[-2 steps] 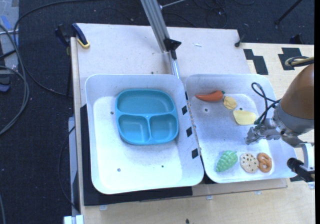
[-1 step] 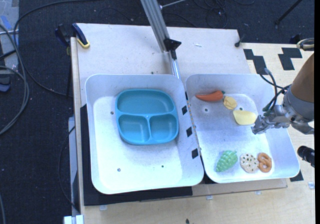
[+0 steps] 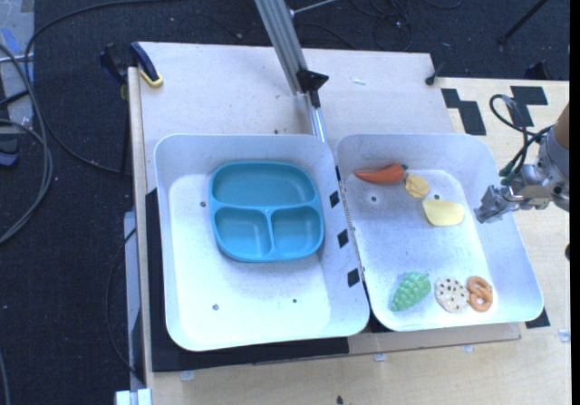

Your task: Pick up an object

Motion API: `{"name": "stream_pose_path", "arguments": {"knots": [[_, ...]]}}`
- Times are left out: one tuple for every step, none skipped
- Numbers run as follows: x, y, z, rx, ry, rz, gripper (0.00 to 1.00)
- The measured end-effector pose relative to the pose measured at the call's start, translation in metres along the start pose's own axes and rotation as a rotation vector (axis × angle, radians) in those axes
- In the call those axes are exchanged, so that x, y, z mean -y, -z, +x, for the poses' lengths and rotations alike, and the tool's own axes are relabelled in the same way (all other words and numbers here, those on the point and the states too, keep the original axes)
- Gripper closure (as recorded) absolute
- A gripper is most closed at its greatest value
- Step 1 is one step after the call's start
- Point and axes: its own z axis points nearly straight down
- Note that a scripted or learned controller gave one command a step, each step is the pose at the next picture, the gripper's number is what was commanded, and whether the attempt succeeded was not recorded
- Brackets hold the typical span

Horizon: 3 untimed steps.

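1. On the desk [image 3: 227, 86], the left bin [image 3: 181, 240] is seen to carry a blue divided tray [image 3: 267, 211], set towards its upper middle and well apart from the arm.
2. The right bin [image 3: 507, 258] holds the pickable things: an orange carrot [image 3: 381, 174] near the top wall, a small yellow piece [image 3: 416, 185] just beside it, and a larger yellow piece [image 3: 443, 212] just below that.
3. Along the lower part of that bin a green textured piece [image 3: 410, 290], a speckled biscuit [image 3: 449, 294] and a pretzel [image 3: 479, 293] are laid in a row, the last two touching or nearly so.
4. The gripper [image 3: 494, 204] is placed at the right wall of the right bin, near the larger yellow piece. Nothing is seen held; how far the jaws stand open cannot be told.
5. The step in hand is judged to be the approach. A short move leftward and downward onto the larger yellow piece would be called for next.
6. Open floor is left in the bin's middle. The sloped right wall lies close to the gripper and could be struck; the neighbouring small yellow piece could be nudged.
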Motion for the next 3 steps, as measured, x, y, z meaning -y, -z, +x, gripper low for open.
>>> {"name": "stream_pose_path", "arguments": {"knots": [[-0.006, 0.054, -0.01, 0.001, -0.001, 0.0, 1.0], [-0.022, 0.04, 0.048, -0.003, 0.003, 0.007, 1.0], [-0.042, 0.024, 0.102, -0.004, 0.004, 0.008, 1.0]]}}
